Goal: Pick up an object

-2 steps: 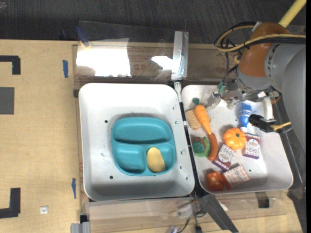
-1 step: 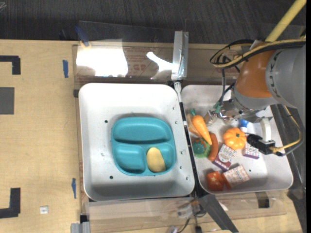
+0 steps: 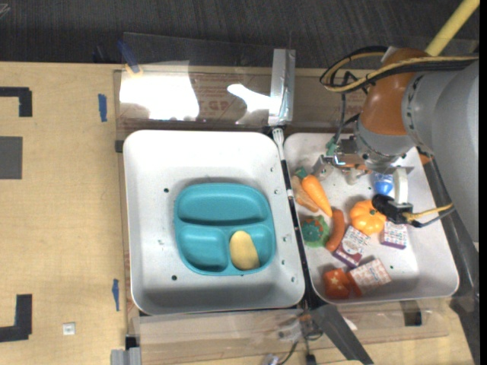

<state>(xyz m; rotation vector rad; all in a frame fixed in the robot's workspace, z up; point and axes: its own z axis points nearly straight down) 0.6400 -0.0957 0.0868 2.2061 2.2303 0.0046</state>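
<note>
My gripper [image 3: 351,166] hangs low over the far part of the right bin [image 3: 435,261], under the grey arm and its orange band [image 3: 388,105]. Just below and left of it lies an orange carrot [image 3: 314,192]. A small blue object [image 3: 383,184] sits to its right, and an orange pumpkin [image 3: 367,217] lies nearer the front. The arm's body hides the gripper's tips, and nothing shows in its grasp.
The right bin also holds a green item [image 3: 313,230], a reddish-orange stick [image 3: 335,230], a red tomato [image 3: 337,282] and small printed cartons [image 3: 373,274]. In the left bin [image 3: 144,204] a teal divided plate [image 3: 221,204] carries a yellow piece [image 3: 243,249]. A metal post [image 3: 281,90] stands between the bins.
</note>
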